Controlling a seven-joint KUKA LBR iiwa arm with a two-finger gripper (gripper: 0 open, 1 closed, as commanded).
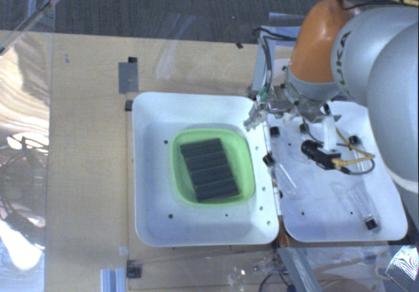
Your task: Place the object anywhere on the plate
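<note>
My own arm point(366, 55) crowds the upper right and covers the back of the right bin point(327, 215). The front floor of that bin is bare, with room for me to move. In the left bin point(147, 173) the green plate point(178, 179) takes the middle, and the dark ribbed block point(209, 169) covers most of its floor. A white margin runs free all around the plate. The raised rims point(273, 186) between the two bins stand in any low crossing.
</note>
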